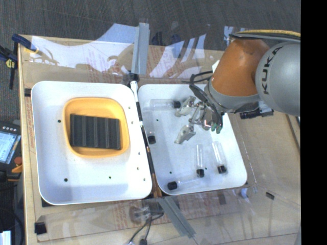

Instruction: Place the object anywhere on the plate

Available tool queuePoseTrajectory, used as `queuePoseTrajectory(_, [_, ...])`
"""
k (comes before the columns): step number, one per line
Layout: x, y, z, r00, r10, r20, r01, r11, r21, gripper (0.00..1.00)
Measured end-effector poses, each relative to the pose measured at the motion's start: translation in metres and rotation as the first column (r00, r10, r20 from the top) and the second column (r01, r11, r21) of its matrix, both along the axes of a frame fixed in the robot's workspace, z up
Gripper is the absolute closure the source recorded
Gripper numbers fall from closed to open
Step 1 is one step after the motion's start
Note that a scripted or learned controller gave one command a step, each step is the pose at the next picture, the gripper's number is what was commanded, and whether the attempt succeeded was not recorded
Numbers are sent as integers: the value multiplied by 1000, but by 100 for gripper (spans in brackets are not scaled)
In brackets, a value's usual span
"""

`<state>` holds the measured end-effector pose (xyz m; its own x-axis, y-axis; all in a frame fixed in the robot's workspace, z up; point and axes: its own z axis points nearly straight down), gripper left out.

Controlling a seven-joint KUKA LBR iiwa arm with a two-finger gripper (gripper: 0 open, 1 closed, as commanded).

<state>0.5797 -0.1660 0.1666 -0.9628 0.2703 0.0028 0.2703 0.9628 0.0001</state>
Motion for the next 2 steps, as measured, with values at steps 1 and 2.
queuePoseTrajectory(1, [-12,12,3,959,282,0,-282,959,1,0])
queuePoseTrajectory(2, [-10,46,41,819,574,5,-574,819,-3,0])
